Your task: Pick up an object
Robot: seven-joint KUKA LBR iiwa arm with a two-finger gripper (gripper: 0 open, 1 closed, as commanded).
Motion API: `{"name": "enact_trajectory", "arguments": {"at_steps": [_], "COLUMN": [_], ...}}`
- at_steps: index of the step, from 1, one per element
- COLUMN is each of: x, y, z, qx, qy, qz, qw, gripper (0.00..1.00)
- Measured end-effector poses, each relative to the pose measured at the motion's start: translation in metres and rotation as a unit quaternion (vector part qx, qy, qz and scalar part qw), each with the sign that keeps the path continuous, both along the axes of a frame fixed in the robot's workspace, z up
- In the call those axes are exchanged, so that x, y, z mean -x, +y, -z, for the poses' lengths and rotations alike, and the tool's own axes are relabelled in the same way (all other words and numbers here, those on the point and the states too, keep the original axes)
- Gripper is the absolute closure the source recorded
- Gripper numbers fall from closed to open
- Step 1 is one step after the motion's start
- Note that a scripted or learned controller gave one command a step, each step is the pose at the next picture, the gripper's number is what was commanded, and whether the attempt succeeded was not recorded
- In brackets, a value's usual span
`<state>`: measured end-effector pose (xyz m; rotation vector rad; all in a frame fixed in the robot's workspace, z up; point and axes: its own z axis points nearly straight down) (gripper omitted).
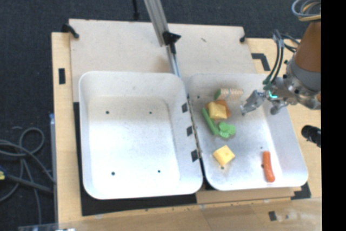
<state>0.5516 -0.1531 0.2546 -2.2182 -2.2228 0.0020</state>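
worktop (157, 43) carries two white bins side by side. left bin (97, 89) has nothing for me. right bin (289, 154) holds all the candidates, so that is where the task's thing lies.

progress, as i judge it: nothing picked yet. my gripper (261, 101) hangs over the upper right part of the right bin, fingers spread apart, nothing between them. the whole grasp is left: choose, descend, close, lift.

candidates, big to small: green curved piece (216, 124) running along the bin's left side, with the yellow-orange block (218, 111) touching its upper part; yellow cube (224, 156) lower down, apart from the rest; orange carrot-like stick (267, 165) near the lower right wall; small pale ridged item (231, 92) at the top, too blurred to name.

in the way: the green piece and block crowd each other, likely awkward. the yellow cube and the stick sit free, though the stick is close to the wall. slanted metal rail (153, 2) stands behind the bins, clear of my reach.
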Motion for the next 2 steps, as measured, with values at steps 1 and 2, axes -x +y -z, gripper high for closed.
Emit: {"name": "enact_trajectory", "arguments": {"at_steps": [1,2], "x": [-0.001,0.003], "y": [0.000,-0.008], "z": [-0.002,0.043], "qx": [0.0002,0.0009], "qy": [-0.002,0.000], "qz": [0.000,0.002], "qw": [1.0000,1.0000], "gripper": [0.00,0.00]}}
